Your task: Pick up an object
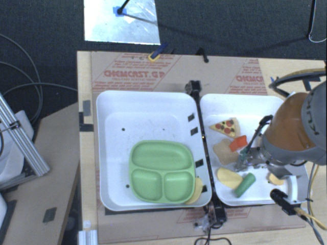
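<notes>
Camera view: two bins (110, 137), one green tray (162, 171).

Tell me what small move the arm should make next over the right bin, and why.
Probably a short, straight descent. The tool hangs low in the right white bin, just above the pale yellow oval toy piece and the green cylindrical toy piece, beside the tan flat piece. Nothing visibly sits in it, so lowering onto the nearest piece seems the sensible step.
</notes>
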Robot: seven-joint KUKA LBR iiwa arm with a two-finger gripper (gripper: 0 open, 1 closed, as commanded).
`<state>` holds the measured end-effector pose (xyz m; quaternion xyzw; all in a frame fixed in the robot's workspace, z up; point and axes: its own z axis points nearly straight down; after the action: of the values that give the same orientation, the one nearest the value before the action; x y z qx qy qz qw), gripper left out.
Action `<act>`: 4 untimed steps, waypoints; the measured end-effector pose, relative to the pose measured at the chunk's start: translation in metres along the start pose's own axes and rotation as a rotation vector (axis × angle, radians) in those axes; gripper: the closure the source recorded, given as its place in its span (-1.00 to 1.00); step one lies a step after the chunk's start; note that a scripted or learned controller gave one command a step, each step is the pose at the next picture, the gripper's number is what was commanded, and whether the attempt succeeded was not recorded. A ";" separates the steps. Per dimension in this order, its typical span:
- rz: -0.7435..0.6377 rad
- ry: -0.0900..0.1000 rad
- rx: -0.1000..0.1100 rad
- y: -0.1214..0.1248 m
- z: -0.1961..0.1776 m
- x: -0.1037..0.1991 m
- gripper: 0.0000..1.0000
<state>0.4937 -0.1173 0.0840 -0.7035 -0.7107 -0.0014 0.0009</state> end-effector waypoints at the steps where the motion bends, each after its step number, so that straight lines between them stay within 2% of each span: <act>1: 0.004 -0.002 0.000 -0.006 0.000 0.036 1.00; 2: 0.011 -0.007 -0.007 0.023 -0.049 -0.008 1.00; 3: 0.008 -0.011 -0.012 0.095 -0.084 -0.080 1.00; 4: -0.002 0.002 0.003 0.081 0.004 0.030 1.00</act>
<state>0.5744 -0.0859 0.0804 -0.7029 -0.7113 -0.0008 0.0026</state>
